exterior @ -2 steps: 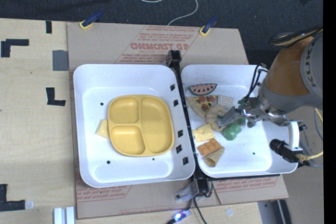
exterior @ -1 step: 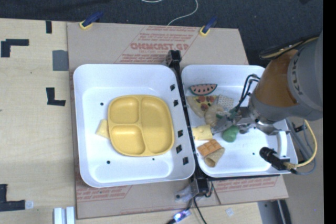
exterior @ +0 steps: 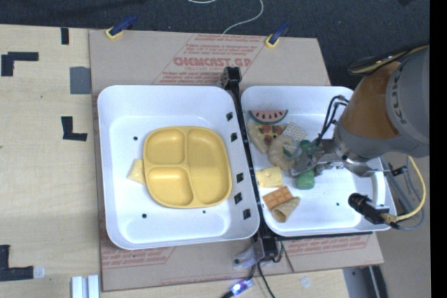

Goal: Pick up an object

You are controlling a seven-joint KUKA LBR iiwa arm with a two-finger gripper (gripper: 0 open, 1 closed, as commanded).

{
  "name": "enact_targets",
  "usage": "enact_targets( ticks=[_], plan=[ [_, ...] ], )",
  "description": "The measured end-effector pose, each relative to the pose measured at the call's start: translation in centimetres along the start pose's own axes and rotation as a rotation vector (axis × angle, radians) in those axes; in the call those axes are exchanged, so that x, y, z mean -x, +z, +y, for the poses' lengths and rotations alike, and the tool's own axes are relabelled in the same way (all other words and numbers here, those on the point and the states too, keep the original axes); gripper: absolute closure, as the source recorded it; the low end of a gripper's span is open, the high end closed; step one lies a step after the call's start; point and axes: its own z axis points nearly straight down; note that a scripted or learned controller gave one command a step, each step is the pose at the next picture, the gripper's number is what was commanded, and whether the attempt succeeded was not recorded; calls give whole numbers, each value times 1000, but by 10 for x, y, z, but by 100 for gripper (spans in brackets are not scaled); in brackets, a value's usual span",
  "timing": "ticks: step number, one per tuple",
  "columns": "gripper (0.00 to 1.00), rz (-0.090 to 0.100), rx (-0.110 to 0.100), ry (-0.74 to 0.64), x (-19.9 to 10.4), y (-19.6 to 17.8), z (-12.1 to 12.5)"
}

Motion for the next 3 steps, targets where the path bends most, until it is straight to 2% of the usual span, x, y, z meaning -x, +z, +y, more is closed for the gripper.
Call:
enact_targets(
  ticks=[1, 2, 3],
  plan=[
    [100, 1, 5, -1, -6, -62, 2],
    [100, 0, 5, 0, 3, -115, 7],
    [100, 1, 1, 0, 3, -129, 7]
  ],
)
